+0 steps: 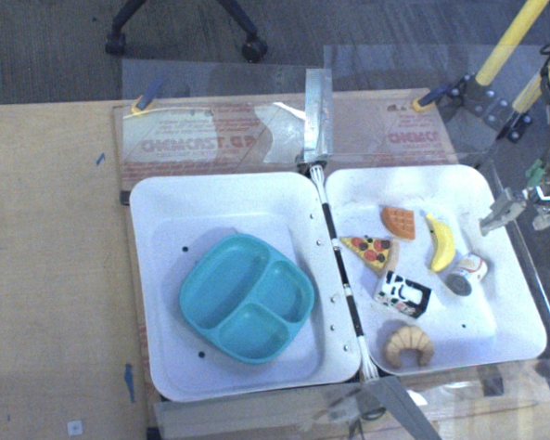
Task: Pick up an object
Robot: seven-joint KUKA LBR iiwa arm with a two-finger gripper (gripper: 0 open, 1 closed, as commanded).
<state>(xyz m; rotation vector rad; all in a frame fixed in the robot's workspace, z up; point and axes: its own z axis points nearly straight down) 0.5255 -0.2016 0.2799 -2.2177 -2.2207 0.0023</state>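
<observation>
White right bin [514, 330] holds all candidates untouched: banana [440, 243], croissant [409, 344], pizza slice [370, 249]. Gripper [509, 211] hovers at the bin's right rim; can't tell its state. Pick not started.

The left bin [154, 222] holds a teal divided plate [247, 298] at its centre; the right bin [514, 330] holds a waffle piece [398, 222] at 12 o'clock, a pizza slice [370, 249] at 10, a banana [441, 242] at 2, a small can [464, 274] at 3, a black-and-white packet [402, 296] near centre, a croissant [409, 343] at 6; the gripper [520, 204] hangs at the bin's right rim.
</observation>
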